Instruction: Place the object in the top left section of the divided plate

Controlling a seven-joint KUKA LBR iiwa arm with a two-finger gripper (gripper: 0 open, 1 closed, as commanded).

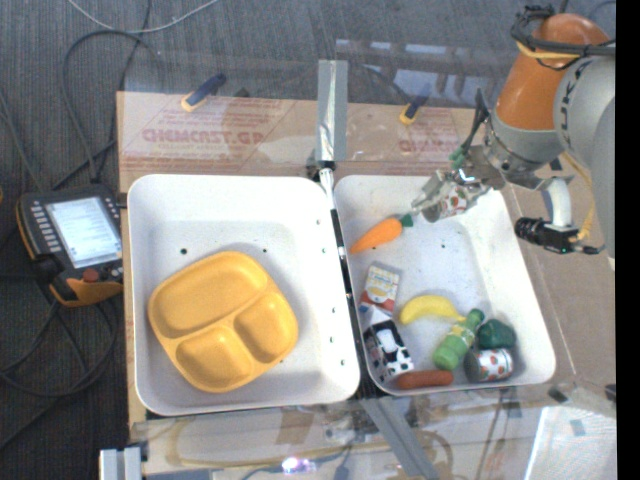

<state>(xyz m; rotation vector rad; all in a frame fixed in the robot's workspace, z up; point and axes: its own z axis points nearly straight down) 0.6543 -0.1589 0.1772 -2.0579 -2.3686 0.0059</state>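
Divided plate (pixel 222 318) bears no writing; cardboard print unreadable.

pincer (pixel 440 200) above right bin (pixel 528 298), beside carrot (pixel 377 234) | yellow divided plate (pixel 222 318) in left bin (pixel 160 208)

Bright even overhead light, soft shadows, slightly grainy, mild blur

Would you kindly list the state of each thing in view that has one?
divided plate: upright in the left bin, nothing in its sections.
carrot: lying flat in the right bin, free of the gripper.
banana: lying flat.
green bottle: on its side.
can: on its side.
gripper: above the right bin's far edge.
handheld screen: lit.
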